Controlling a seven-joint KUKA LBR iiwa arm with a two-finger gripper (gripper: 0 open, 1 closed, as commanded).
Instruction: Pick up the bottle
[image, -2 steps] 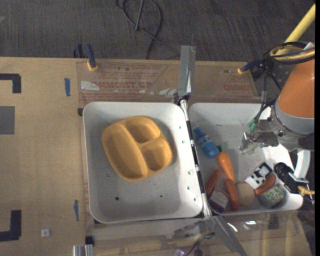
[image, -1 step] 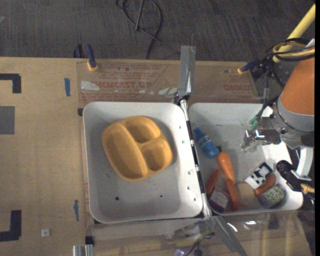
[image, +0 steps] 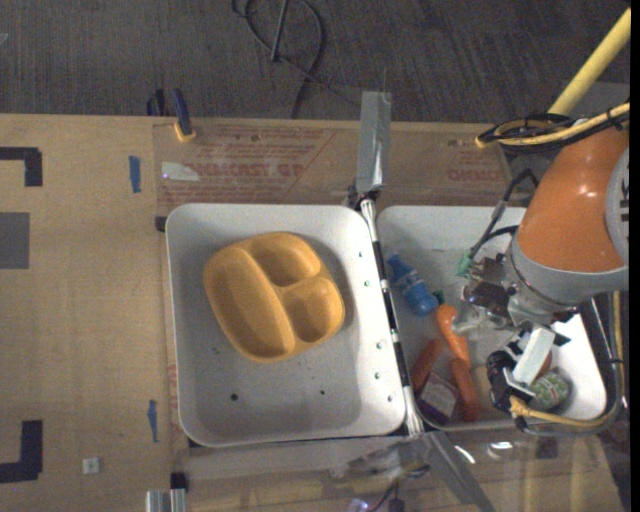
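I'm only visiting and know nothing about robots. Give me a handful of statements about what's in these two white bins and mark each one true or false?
1. A yellow divided tray lies in the left bin. True.
2. The blue bottle lies in the left bin. False: it lies in the right bin, near the wall between the bins.
3. An orange carrot-like item lies in the right bin. True.
4. The yellow divided tray is filled with food. False: its compartments look bare.
5. The arm hangs over the right bin. True.
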